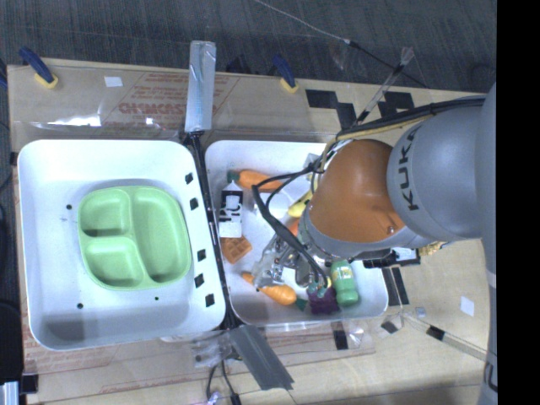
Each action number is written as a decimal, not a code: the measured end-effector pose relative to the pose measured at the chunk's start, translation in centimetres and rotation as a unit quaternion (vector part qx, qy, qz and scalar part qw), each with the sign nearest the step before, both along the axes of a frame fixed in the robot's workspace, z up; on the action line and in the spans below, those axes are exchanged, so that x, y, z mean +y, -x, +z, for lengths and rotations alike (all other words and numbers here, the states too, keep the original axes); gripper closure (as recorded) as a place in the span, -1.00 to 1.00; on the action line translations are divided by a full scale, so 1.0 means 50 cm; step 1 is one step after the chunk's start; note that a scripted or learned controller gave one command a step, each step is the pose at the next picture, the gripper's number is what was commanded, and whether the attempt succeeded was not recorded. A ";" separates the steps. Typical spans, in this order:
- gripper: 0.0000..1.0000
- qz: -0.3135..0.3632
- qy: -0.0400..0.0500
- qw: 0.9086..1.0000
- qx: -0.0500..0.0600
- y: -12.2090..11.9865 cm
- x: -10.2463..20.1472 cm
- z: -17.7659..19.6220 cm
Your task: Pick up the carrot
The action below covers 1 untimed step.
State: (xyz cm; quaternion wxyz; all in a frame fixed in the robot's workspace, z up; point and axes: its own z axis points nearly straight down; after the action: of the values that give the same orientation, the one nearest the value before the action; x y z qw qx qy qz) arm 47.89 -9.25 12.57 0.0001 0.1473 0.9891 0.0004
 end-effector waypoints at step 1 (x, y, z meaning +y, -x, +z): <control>-1.00 0.000 0.000 1.000 0.000 0.000 0.000 0.000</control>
State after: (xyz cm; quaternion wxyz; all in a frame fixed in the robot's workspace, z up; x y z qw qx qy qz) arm 47.88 -9.24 12.55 -0.0001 0.1469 0.9891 0.0004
